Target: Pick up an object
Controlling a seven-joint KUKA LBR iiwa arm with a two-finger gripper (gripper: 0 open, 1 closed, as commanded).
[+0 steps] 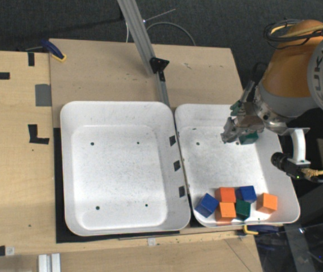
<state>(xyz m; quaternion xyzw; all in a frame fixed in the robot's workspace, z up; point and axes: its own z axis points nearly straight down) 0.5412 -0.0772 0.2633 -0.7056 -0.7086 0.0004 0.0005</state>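
You are looking down on a tan worktop (110,72) that is carrying two shallow white bins side by side. The left bin (119,166) is sitting with its speckled floor bare, a few dark dots marking its corners. The right bin (224,163) is holding all the small things, and they are clustering along its near edge.

The grey arm (294,67) with its orange band is reaching in from the right and hanging over the far part of the right bin. Its hand (238,130) is hovering above the bin's upper middle, well apart from the blocks. You cannot tell from this view how the hand is set; a bit of green is showing at it, too blurred to name.

A slanted metal post (141,35) is crossing the worktop above the bins.

The blocks are lying close together. An orange block (227,195) is sitting just behind another orange block (226,211), the two touching. A blue block (247,194) is resting beside the first orange one, with a dark green block (242,209) just in front of it. A second blue block (207,204) is lying tilted at the left end of the group, and a third orange block (268,202) is sitting slightly apart at the right end.
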